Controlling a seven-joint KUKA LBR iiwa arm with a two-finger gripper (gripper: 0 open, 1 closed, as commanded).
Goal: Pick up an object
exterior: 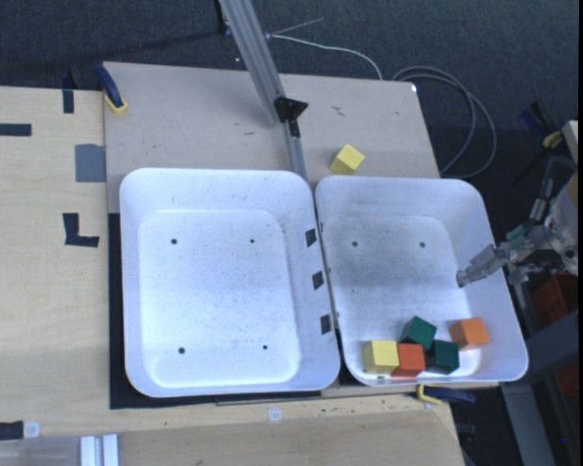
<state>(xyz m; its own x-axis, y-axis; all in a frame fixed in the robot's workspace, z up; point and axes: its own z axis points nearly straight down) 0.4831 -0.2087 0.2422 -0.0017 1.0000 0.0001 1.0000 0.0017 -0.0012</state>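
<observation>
Sitting bunched in the near right corner of the right bin (pixel 466 202): a yellow cube (pixel 379 355), a red-orange cube (pixel 410 358), two dark green cubes (pixel 420 331) (pixel 445 355) and an orange cube (pixel 469 332). Touching or nearly touching along the bin's near wall, with the orange cube a little apart to the right. Being cubes, showing no long axis; lying with faces turned at slightly different angles to the bin wall. Resting alone on the bench (pixel 204 115) just beyond the right bin's far rim: another yellow cube (pixel 347 158), turned corner-on. Lying just beside the right bin, the left bin (pixel 136 260). Hovering over the right bin's right rim, well clear of the cubes: the hand (pixel 476 267), reaching in from the right, gripping nothing visible; open or closed impossible to tell.
</observation>
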